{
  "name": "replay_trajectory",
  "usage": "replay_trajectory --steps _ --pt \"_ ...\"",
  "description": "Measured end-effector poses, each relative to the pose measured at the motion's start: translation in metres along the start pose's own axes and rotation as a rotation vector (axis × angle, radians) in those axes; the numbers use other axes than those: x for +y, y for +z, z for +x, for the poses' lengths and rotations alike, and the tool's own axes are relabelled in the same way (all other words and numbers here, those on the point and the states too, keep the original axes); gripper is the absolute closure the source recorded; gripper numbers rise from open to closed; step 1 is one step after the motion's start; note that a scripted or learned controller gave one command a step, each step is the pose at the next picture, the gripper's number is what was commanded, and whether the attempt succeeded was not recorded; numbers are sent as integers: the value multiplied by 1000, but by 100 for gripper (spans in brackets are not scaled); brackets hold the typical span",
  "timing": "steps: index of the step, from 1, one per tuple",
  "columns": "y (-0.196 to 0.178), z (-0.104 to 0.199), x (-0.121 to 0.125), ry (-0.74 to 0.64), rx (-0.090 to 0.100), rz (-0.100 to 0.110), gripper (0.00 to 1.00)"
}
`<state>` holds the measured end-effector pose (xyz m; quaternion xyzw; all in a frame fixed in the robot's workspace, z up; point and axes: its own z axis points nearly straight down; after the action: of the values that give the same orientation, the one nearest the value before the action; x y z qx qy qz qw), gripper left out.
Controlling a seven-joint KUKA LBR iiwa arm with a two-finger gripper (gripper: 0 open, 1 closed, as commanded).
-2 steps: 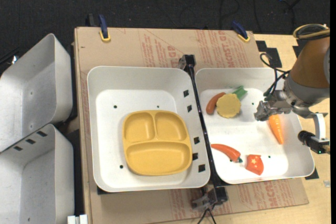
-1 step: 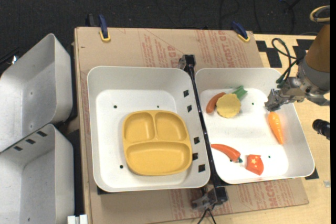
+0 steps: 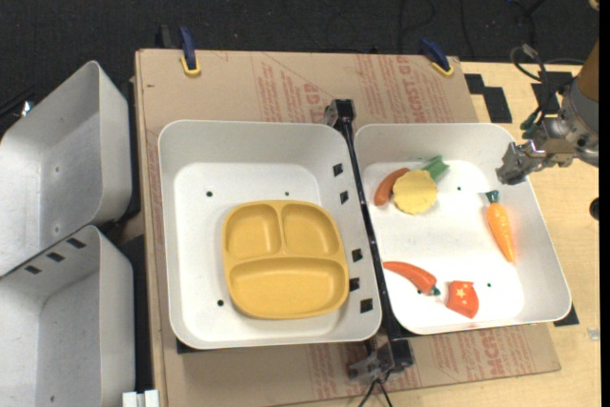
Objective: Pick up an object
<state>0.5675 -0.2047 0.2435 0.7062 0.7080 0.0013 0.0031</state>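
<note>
The right bin (image 3: 534,295) holds several toy foods: an orange carrot (image 3: 500,229) near its right side, a yellow round piece (image 3: 416,193) with a green top (image 3: 436,168), a reddish sausage (image 3: 387,187), a red chili pepper (image 3: 412,275) and a red strawberry (image 3: 462,298). My gripper (image 3: 515,165) hangs at the right bin's upper right corner, just above and right of the carrot's leafy end. Nothing shows between its fingers.
The left bin (image 3: 186,205) holds a yellow divided tray (image 3: 284,259). A black divider (image 3: 355,195) runs between the bins. Two spare white bins (image 3: 57,167) lie at the far left. The arm comes in from the right edge, above the bench.
</note>
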Motion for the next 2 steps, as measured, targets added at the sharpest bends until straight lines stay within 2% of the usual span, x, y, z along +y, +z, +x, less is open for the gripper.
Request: replay_trajectory --steps 2 --pt "22 111 9 -5 5 7 100"
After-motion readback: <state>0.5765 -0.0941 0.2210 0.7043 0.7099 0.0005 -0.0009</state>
